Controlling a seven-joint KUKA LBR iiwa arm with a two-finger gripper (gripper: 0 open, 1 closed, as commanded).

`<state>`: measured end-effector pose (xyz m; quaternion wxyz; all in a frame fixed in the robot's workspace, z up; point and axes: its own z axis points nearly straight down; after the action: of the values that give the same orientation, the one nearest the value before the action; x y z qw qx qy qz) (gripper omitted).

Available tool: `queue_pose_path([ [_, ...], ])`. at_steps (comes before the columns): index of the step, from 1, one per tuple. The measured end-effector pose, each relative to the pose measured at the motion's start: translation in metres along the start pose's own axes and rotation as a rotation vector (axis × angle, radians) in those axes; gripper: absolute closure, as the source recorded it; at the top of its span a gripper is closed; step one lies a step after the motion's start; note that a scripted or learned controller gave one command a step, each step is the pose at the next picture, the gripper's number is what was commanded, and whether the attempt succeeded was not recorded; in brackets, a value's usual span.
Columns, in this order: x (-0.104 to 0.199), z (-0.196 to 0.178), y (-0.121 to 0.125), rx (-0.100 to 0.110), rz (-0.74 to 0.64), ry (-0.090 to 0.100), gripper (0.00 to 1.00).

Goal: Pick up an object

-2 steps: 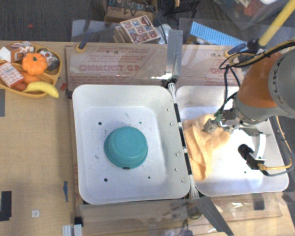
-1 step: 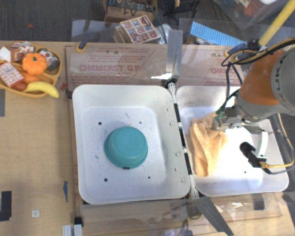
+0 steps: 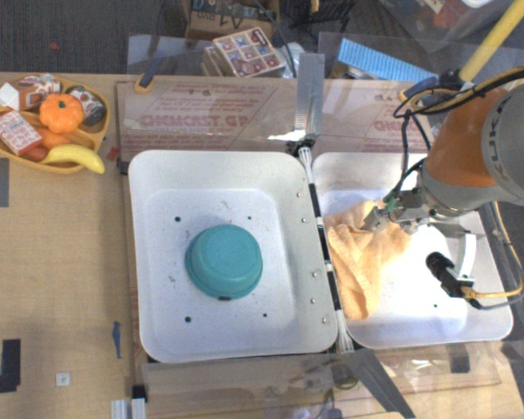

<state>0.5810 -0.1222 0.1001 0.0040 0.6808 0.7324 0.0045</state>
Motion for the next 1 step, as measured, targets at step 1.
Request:
queue_pose_path([
  [1, -0.0223, 0.0107, -0.0298, 0.004, -0.095, 0.000, 0.00],
])
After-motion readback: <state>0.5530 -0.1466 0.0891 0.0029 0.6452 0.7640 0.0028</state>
